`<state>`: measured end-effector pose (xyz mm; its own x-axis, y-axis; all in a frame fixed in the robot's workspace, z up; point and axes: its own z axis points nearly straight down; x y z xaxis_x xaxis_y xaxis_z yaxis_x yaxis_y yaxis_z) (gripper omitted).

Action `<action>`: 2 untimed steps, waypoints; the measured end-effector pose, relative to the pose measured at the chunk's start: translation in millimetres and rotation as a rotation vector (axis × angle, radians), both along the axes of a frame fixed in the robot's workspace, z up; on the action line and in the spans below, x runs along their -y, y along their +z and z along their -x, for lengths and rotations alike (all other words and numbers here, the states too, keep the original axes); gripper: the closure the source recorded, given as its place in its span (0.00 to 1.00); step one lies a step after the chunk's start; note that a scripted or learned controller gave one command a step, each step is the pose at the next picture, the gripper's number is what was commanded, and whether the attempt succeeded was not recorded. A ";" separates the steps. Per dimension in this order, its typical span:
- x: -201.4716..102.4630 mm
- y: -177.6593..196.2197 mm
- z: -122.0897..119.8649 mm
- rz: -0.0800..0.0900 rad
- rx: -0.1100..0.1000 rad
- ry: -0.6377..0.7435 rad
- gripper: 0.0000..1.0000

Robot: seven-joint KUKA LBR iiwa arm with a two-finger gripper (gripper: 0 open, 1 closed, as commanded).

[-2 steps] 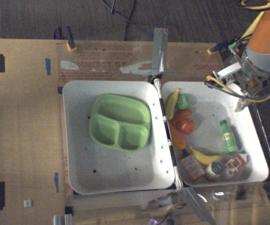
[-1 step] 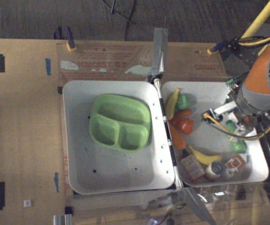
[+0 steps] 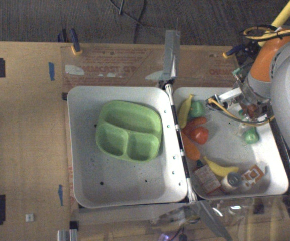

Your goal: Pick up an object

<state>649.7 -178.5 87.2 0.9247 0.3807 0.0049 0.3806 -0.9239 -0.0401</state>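
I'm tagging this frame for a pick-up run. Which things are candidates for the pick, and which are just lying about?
Part of the job:
- gripper, over the right bin
- green object beneath it
- bananas
- red pepper
- small cartons

Just lying about:
- green divided plate in the left bin
- blue tape on the bench

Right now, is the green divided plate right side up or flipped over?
Right side up: the green divided plate in the left bin shows three open compartments facing upward.

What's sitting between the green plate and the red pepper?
In the camera view, the two bins' touching rims separate the green plate from the red pepper; otherwise bare white floor.
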 end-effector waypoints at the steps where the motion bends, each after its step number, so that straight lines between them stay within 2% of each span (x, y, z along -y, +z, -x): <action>1: -2.5 79.9 9.1 0.039 0.001 -0.185 0.00; 2: 33.5 13.6 11.1 0.038 0.000 -0.187 0.00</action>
<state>638.6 -212.0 100.7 0.9794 0.2021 -0.0058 0.2020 -0.9794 -0.0037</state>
